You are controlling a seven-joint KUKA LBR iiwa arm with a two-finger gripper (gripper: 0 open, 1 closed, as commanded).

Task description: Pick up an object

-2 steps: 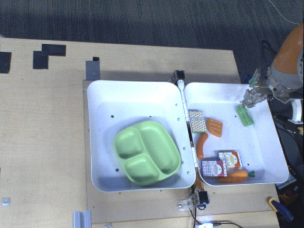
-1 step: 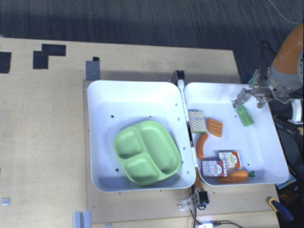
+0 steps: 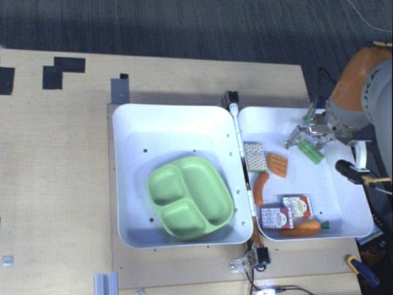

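The camera view looked down on a wooden bench (image 3: 55, 165) carrying two shallow white bins side by side. The left bin (image 3: 132, 140) held a green divided plate (image 3: 190, 196), tilted slightly, near its front half. The right bin (image 3: 344, 214) held the small items: a patterned packet (image 3: 255, 157) lay against the wall shared with the left bin, an orange ridged piece (image 3: 277, 165) just beside it, a slim red-orange sausage shape (image 3: 260, 188) below them, a small box with a red and white label (image 3: 287, 211) near the front wall, and a carrot (image 3: 303, 228) touching the box's front side. The arm (image 3: 362, 94) reached in from the right, and its gripper (image 3: 311, 139) hung over the back part of the right bin with its fingers spread apart. A green stick-like piece (image 3: 312, 153) lay just beside the fingertips; whether they touched it could not be told.
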